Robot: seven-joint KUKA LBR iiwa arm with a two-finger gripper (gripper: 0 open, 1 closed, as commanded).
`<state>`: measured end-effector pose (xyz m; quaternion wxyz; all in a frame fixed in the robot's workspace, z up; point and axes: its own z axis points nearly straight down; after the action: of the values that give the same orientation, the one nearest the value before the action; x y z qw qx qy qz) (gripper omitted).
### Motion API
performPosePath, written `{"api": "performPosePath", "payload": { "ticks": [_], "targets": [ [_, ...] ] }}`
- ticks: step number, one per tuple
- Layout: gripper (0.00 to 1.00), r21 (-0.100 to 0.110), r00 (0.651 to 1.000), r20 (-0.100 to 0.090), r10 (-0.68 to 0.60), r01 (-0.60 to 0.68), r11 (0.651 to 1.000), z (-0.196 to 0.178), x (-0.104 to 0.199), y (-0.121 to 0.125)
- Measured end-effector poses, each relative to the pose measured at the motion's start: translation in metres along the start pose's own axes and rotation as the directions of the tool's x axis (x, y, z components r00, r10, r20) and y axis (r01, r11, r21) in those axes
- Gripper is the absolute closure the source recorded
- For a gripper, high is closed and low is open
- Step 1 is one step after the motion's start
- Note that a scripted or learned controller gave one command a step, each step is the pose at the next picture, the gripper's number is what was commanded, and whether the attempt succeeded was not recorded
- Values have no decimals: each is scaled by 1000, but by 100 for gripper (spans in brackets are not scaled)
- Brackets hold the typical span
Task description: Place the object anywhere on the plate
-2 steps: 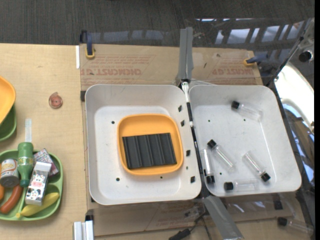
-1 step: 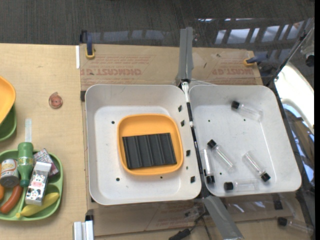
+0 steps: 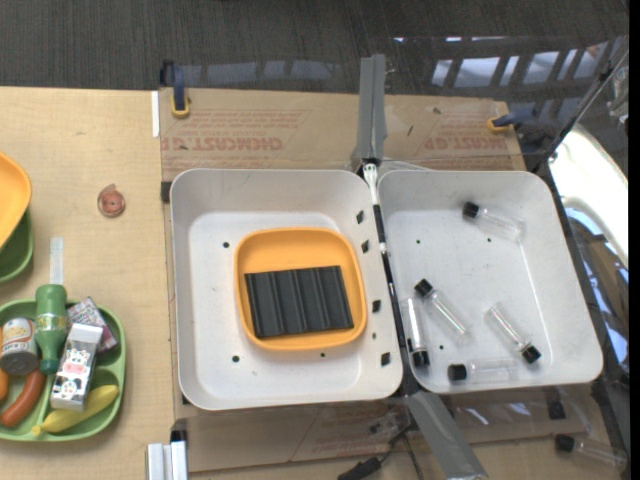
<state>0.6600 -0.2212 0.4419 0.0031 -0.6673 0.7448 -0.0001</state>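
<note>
Right now, nothing is on the plate (image 3: 300, 242) yet: the yellow-orange dish sits in the middle of the left bin (image 3: 205, 298), carrying only a dark ribbed insert (image 3: 300, 301). All candidate objects are in the right bin (image 3: 470, 263): five clear vials with black caps, all lying flat. One vial (image 3: 492, 220) lies alone toward the far side, slanted. A second vial (image 3: 441, 309) lies on a diagonal near the bin's middle, cap toward the far left. A third vial (image 3: 511, 332) lies on much the same diagonal further right, cap toward the near right. A fourth vial (image 3: 411, 330) lies tight along the divider wall, long axis running near to far. The fifth vial (image 3: 480, 371) lies crosswise at the near wall. You cannot tell the gripper's state from this view, neither how far open it is nor whether it has hold of anything, so treat the pick as not begun. The key relation: your arm comes in from the right, so the vials are on its side and the plate lies beyond them, leftward across the divider. My judgement is that the two mid-bin diagonal vials are the easier picks; the two against walls leave little room beside them. Close across the short axis.
</note>
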Motion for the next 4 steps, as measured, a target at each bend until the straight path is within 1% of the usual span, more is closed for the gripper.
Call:
{"api": "performPosePath", "payload": {
  "ticks": [1, 2, 3, 4],
  "targets": [
    [100, -1, 926, 1, -377, 377, 926, 0, 0, 0],
    [100, -3, 799, 4, -601, 601, 799, 3, -10, 1],
    [100, -2, 528, 3, -850, 850, 528, 1, -13, 1],
    [100, 1, 88, 4, -996, 996, 88, 2, -4, 0]
  ]
}}
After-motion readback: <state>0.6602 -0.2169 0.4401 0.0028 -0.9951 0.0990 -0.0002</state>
